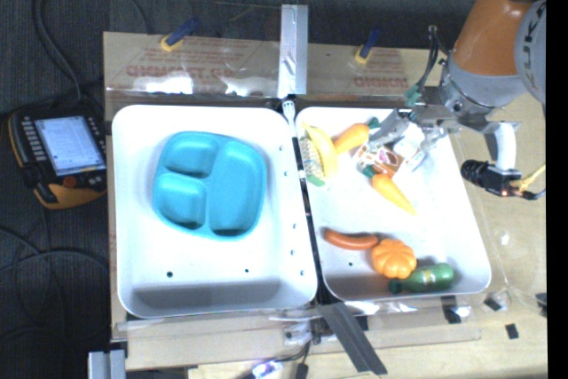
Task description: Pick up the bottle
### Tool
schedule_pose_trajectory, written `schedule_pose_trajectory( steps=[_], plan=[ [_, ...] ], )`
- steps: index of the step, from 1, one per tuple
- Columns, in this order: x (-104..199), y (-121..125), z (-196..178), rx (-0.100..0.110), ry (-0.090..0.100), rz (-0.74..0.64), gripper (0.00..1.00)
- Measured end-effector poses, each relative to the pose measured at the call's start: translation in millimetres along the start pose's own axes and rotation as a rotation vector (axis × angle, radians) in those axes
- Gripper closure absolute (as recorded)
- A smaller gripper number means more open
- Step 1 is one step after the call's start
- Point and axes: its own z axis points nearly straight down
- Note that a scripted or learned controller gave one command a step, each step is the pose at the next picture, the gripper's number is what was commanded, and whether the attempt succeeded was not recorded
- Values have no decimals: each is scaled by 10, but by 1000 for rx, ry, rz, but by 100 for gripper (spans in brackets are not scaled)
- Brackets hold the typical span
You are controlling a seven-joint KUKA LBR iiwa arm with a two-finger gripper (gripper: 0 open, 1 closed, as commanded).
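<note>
The bottle (426,277) lies on its side just beside the orange pumpkin (393,256), at the near edge of the right bin (470,217). The gripper (401,140) hovers well beyond the pumpkin, over a carrot (392,189). Finger state: cannot tell. Approach and grasp remain.

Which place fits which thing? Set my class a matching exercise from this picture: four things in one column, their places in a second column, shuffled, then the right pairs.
Things:
1. blue tray
2. green bottle
3. banana
4. small pumpkin

Places:
A. near front corner of the right bin
B. right bin, along its left wall
C. in the left bin
D. right bin, between the sausage and the bottle

Pairs: 1-C, 2-A, 3-B, 4-D
</note>
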Motion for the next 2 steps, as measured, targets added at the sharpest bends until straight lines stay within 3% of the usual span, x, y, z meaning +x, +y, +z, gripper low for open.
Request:
schedule_pose_trajectory(
  steps=[1, 2],
  plan=[
    [727, 200, 549, 2, -1, 39, 0],
    [1985, 150, 547, 1, -1, -145, 0]
  ],
)
